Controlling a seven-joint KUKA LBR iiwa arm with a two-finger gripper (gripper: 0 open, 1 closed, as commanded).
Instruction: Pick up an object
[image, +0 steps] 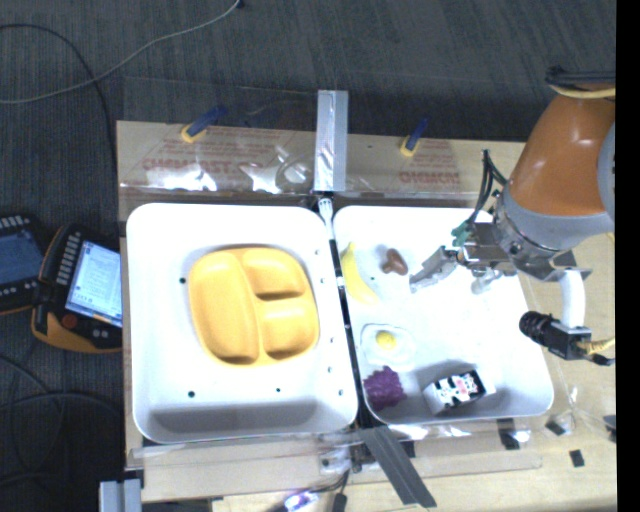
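The right bin holds a small brown object, a yellow piece against its left wall, a fried-egg toy, a purple grape bunch and a small black-and-white box. My gripper hangs over the upper middle of this bin, just right of the brown object, its grey fingers pointing left. Nothing shows between the fingers.
The left bin carries a yellow divided tray. A metal divider post stands behind the bins. A teach pendant lies off the bench at the left. The arm's orange band looms at the right.
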